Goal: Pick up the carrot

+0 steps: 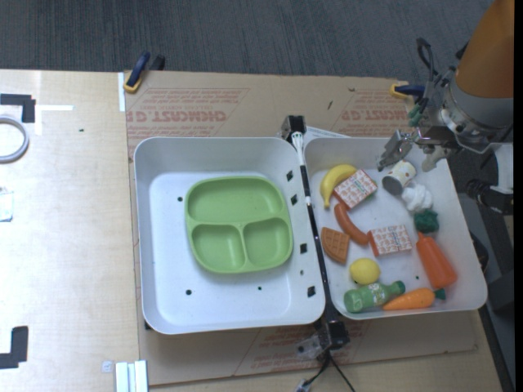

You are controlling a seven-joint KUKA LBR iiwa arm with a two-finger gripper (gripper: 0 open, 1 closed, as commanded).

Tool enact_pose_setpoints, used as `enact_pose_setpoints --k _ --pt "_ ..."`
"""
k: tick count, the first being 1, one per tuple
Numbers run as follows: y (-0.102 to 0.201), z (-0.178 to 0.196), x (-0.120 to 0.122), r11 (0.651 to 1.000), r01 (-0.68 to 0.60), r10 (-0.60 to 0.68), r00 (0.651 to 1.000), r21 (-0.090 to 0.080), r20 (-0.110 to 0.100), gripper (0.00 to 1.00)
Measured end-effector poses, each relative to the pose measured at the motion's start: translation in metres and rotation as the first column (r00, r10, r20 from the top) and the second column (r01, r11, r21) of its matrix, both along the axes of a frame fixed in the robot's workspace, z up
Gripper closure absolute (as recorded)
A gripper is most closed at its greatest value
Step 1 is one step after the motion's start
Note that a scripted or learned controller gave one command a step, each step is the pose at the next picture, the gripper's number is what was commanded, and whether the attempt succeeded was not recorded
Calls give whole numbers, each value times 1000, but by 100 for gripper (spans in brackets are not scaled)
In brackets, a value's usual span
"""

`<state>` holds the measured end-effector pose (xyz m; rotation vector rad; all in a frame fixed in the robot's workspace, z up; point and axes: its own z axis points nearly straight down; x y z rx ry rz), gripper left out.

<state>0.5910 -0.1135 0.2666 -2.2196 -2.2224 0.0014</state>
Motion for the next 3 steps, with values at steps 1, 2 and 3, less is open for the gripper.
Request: enact_pose_setpoints --k 1,2,3 --pt "59 -43 -93 991 133 -133 991 0 0 0" --pt "137 -50 -113 945 326 -326 945 0 0 0" --pt "85 27 -74 998 58 -58 998 -1 2 0"
